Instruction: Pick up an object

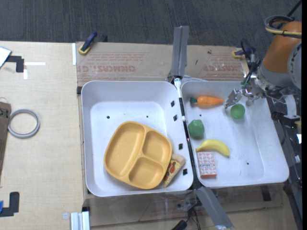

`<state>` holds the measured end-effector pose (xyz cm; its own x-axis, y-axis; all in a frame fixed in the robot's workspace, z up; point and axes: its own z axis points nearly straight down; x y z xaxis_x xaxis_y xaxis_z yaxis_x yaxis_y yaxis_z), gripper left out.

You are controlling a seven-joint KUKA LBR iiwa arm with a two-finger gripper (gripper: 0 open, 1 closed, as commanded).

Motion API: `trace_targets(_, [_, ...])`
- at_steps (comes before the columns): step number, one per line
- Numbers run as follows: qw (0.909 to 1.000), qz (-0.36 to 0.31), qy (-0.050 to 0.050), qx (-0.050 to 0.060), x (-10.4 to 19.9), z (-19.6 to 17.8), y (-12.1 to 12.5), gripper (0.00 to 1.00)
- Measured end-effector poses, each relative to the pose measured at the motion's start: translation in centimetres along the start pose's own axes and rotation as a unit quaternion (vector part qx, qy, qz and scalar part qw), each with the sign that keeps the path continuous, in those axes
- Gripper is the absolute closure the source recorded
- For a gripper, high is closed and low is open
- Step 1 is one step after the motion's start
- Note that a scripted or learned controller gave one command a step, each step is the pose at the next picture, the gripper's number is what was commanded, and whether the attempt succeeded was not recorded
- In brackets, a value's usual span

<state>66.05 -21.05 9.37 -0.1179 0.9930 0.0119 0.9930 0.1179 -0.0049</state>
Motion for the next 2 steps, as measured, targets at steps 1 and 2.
trace_targets(1, [1.0,-0.001,-0.006,-0.004,-0.2,-1.1,0.1,1.0])
trace_targets(2, [0.9936,-0.113,-0.008,-0.003,-0.9,-18.6,-0.3,1.0])
